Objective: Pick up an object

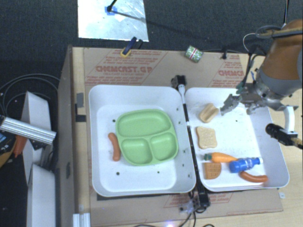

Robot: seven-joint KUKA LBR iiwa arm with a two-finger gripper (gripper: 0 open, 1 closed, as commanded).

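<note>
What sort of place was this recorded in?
Most likely a robotics lab bench, not a kitchen: two white bins sit on a cardboard sheet, toy food such as a carrot lies in them, and loose cables trail at the side.

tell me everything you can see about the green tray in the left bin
The green tray is a pale green plate, plastic by the look, with rounded corners and three compartments: one wide across the top, two smaller below. All three look bare. It lies flat, slightly turned, in the middle of the left bin. A sausage lies on the bin floor just off its left edge; whether they touch is unclear.
</note>
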